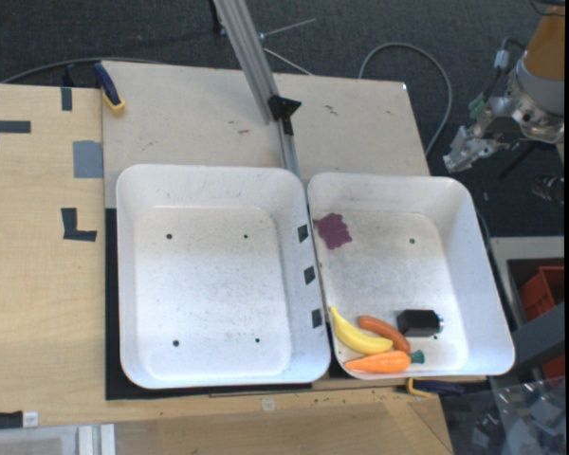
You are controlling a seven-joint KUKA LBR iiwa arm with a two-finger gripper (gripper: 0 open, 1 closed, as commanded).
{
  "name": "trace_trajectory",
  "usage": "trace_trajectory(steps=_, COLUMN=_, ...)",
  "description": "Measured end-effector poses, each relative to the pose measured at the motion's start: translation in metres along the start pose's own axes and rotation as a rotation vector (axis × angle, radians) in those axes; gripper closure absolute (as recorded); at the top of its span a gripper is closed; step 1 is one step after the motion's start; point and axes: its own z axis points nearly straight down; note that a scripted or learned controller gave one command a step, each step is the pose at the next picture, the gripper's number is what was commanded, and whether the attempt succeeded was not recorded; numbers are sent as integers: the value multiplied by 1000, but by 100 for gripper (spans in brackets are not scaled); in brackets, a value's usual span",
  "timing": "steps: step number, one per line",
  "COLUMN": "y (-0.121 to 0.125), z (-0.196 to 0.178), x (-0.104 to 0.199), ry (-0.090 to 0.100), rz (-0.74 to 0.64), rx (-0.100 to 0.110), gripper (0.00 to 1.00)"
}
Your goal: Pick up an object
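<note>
Jaws on the gripper (463,150) are too small and cluttered to read, so I cannot tell how they stand; nothing shows between them. It hangs off past the upper right corner of the right bin (474,245), outside the rim, over the dark floor, with the arm (542,55) rising behind it toward the top right and its orange band near the edge of view.

Nearest me, along the front wall of that bin, an orange carrot (379,361) lies flat. Just behind it sits a yellow banana (354,335), a smaller orange carrot-like piece (384,329) touching it, and a black block (419,322) just beside that. Further back, well apart, a purple scrap (333,229) lies near the left wall.

The left bin (133,254) sits touching alongside
</note>
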Motion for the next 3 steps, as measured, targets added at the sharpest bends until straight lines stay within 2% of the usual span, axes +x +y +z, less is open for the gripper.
trace_trajectory(steps=2, y=-28, z=-1, x=106, ry=4, rz=-5, rx=8, gripper=100)
trace_trajectory(steps=3, y=-46, z=17, x=148, ry=3, rz=-3, rx=10, gripper=100)
